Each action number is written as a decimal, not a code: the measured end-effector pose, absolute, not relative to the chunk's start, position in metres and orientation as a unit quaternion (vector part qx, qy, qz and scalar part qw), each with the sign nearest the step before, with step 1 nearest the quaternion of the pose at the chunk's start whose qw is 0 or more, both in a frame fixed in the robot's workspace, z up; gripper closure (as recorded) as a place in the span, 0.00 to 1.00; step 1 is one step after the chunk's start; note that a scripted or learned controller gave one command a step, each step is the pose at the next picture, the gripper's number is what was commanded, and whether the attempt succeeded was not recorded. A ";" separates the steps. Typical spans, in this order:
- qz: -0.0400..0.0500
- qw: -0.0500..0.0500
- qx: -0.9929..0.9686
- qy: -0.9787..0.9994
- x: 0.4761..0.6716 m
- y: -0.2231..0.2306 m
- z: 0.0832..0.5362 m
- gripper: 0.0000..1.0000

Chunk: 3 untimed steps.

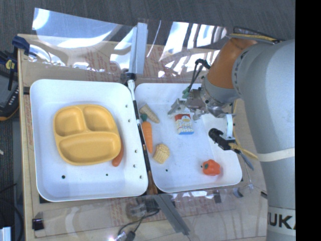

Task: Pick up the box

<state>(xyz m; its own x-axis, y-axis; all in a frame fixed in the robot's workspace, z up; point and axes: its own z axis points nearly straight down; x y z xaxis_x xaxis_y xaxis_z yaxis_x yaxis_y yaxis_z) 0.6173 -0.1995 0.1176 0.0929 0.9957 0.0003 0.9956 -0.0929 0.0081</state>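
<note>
Box (185,124) lies flat mid-way in the right bin (193,186), not lifted yet. Corn (161,153) sits at its seven o'clock. Gripper (186,107) hovers at twelve o'clock, jaws spread, grasping nothing.

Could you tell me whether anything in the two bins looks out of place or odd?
One thing stands out: in the left bin, a small red-orange piece is wedged at the lower right edge of the yellow plate, partly hidden beneath it. In the right bin, the box sits below the gripper; the carrot lies along the left wall.
</note>
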 end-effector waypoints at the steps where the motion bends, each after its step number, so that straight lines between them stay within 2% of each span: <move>1: 0.001 0.002 0.689 0.725 0.623 -0.206 0.097 0.00; 2: 0.003 0.004 0.687 0.726 0.625 -0.205 0.109 1.00; 3: 0.003 0.004 0.687 0.726 0.625 -0.205 0.109 0.00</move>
